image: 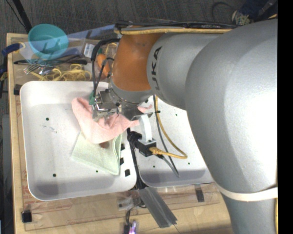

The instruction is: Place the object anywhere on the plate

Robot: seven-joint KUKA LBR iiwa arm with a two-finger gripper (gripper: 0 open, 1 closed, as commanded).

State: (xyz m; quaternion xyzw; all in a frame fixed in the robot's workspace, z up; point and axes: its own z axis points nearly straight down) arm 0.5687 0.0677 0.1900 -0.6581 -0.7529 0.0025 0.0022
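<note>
The pink cloth [103, 121] lies crumpled in the left bin [44, 145], draped over a pale green cloth [100, 155] (both near the bin's right wall). The gripper [103, 106] sits right on the pink cloth's upper part; whether it grips, I cannot tell.

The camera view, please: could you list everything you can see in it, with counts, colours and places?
Bins: two, white, side by side on the bench.
Pink cloth: one, pink, crumpled in the left bin, under the gripper.
Green cloth: one, pale green, in the left bin, partly under the pink cloth.
Bowl: one, teal, on the bench behind the left bin.
Rubber bands: a loose heap, yellow, behind the left bin.
Cable: one, yellow, across the right bin.
Arm: one, grey with an orange band, reaching in from the right.
Gripper: one, metal, over the pink cloth.
</note>
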